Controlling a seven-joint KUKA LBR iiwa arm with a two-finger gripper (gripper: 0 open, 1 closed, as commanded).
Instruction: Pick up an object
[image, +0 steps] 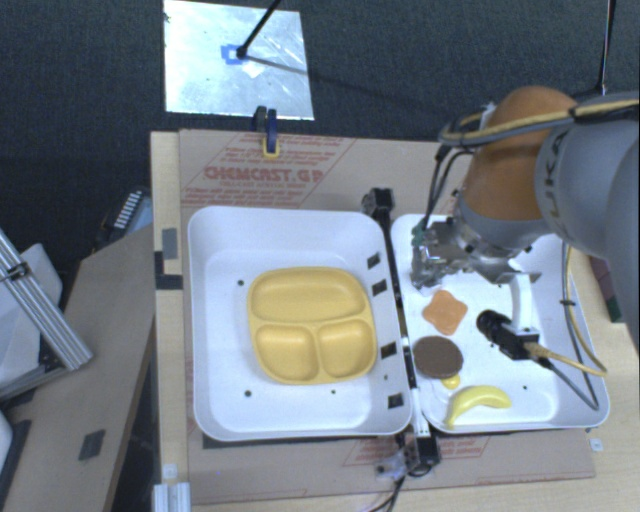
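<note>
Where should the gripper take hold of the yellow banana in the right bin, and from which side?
Grip the banana at its middle, coming from above, fingers across its narrow width. It lies flat, curved, near the right bin's front edge, with room on both long sides.

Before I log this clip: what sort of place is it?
Probably a robotics lab pick-test bench: two white bins on a cardboard-covered table, toy food such as a banana and a yellow divided tray, and the arm's gripper over the right bin.

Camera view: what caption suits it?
Gripper hovers over the right bin above an orange slice, brown disc and banana.
</note>
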